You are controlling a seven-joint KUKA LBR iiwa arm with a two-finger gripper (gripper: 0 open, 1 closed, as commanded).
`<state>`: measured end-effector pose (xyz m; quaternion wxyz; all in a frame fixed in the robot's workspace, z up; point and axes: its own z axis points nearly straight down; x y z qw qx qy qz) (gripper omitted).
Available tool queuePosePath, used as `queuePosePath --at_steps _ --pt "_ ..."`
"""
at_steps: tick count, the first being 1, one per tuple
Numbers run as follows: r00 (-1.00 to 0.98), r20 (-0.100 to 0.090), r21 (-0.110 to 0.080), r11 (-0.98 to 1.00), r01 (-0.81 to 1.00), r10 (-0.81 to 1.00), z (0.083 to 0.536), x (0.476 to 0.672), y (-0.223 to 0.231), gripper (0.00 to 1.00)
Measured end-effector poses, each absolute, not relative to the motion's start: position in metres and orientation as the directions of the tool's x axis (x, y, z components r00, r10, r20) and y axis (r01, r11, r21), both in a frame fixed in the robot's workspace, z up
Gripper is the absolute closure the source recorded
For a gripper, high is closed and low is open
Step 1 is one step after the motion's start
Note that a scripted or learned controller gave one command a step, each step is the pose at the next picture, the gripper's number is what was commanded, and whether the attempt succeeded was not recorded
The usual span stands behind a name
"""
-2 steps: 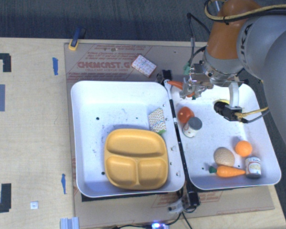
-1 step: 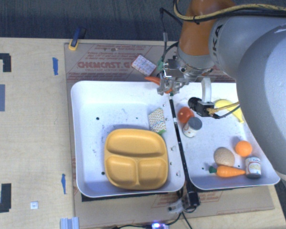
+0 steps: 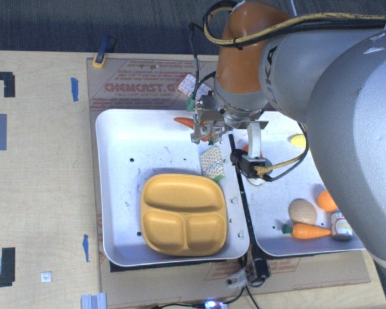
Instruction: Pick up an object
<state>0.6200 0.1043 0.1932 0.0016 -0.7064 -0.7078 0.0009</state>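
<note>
You see the packet [image 3: 212, 162], a small patterned thing, in the left bin [image 3: 116, 172] near its right wall, just above the yellow tray [image 3: 183, 212]. It sits right under the gripper [image 3: 208, 136], and its top edge appears to meet the gripper's lower end. Whether it is actually pinched there, you cannot tell from this slant, and the claw's state is likewise not readable: the metal parts crowd together and the arm [image 3: 321, 76] covers much from above.

Just left of the gripper, an orange sliver [image 3: 184, 122] lies on the bin floor near the back wall. The tray, with three compartments, fills the front middle of that bin.

In the right bin [image 3: 276, 240] you have a carrot [image 3: 309, 232] at the front, a tan egg-like piece [image 3: 302, 210] touching it from behind, an orange piece [image 3: 326, 201] and a small bottle [image 3: 340, 225] at the arm's edge. A yellow piece [image 3: 298, 140] sits further back. A black and yellow cable [image 3: 270, 166] loops down from the wrist over the wall between the bins.
</note>
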Motion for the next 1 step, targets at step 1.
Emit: queuePosePath --at_steps 1 --pt "-0.001 0.0 -0.003 0.001 1.0 1.0 0.1765 0.5641 0.1748 1.0"
